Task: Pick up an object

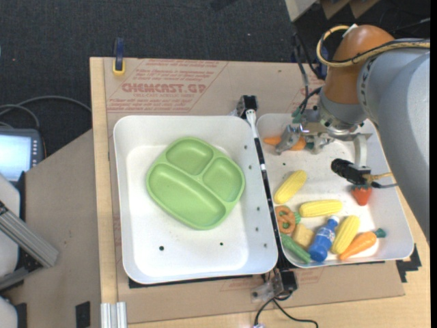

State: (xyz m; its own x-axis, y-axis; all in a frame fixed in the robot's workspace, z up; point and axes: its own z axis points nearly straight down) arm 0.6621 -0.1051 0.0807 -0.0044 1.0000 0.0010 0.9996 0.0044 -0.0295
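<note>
My gripper (301,141) hangs low over the far left corner of the right bin (403,241). A small orange piece (273,141) lies right at its left side, touching or nearly so; I cannot tell whether it is gripped. Nearer in the same bin lie a yellow corn cob (290,185), a second cob (319,208) and a third (346,232). Around them are a blue bottle (323,239), a carrot (358,243), a pretzel (285,218), a small red fruit (362,195) and a green pod (295,250).
The left bin (130,183) holds a green divided plate (196,182). A black-tipped bar (258,156) runs along the wall between the bins. The grey arm (396,108) crosses the right bin's far right side. Cardboard (164,87) lies behind the bins.
</note>
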